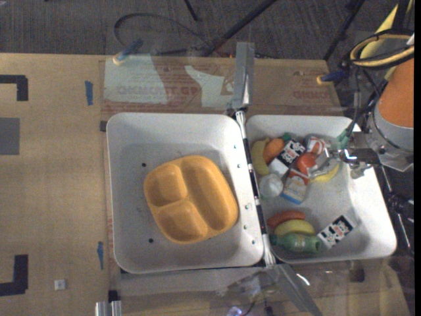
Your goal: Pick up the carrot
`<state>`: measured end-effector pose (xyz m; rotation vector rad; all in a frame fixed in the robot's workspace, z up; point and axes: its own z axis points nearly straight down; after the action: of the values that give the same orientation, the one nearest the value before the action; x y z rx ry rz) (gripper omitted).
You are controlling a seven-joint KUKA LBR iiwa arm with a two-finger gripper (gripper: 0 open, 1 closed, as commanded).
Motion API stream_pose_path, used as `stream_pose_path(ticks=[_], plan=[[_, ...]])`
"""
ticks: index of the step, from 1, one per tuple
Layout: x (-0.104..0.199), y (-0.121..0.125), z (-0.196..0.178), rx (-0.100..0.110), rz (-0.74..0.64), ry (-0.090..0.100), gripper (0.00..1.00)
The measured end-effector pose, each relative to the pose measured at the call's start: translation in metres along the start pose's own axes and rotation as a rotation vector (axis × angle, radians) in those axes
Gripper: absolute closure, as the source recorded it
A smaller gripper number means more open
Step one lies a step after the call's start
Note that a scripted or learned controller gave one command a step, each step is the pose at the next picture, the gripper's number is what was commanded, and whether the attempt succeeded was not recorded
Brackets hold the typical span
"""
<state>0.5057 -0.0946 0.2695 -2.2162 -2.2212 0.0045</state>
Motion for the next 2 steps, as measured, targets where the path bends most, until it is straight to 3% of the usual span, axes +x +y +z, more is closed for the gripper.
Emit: stream_pose_path(ticks=[1, 2], plan=[[0.045, 0.053, 0.086, 0.0, -0.309, 0.0, 0.0], [0.05, 0.149, 0.085, -0.006, -0.37, -0.002, 0.0]])
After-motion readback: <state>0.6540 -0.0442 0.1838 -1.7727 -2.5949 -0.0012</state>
